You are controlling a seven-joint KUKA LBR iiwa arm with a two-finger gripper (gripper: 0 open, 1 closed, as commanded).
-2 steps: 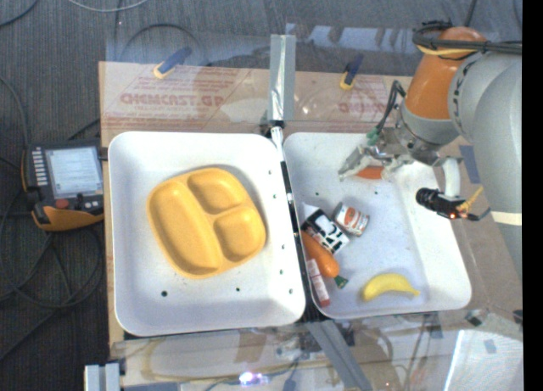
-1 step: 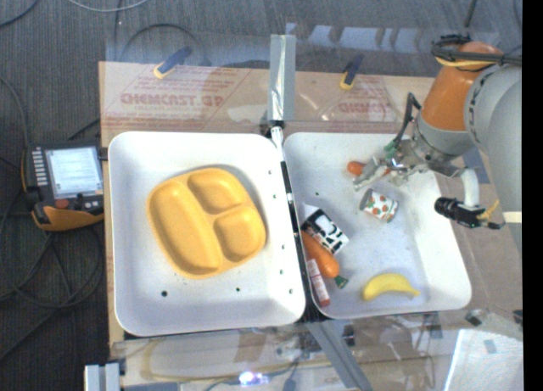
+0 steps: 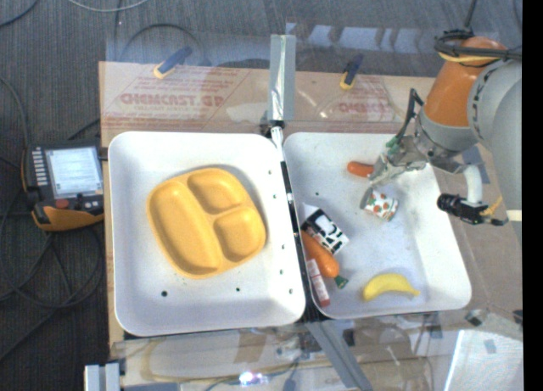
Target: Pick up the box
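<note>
Camera view from above shows the gripper [image 3: 383, 172] low in the right bin [image 3: 441, 283], just above a small box [image 3: 379, 204] printed in red and green; whether its jaws are apart or closed cannot be told. From that box, an orange carrot-like piece [image 3: 359, 169] lies up-left, a black-and-white carton [image 3: 326, 231] down-left, a banana [image 3: 389, 287] below. Farther left, the other bin [image 3: 136, 309] holds a yellow divided tray [image 3: 208, 220].

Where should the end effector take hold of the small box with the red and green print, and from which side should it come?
Probably from straight above, closing across the two short sides of the small box. It lies tilted on the right bin floor with free floor all around, and the end effector is just above it.
</note>
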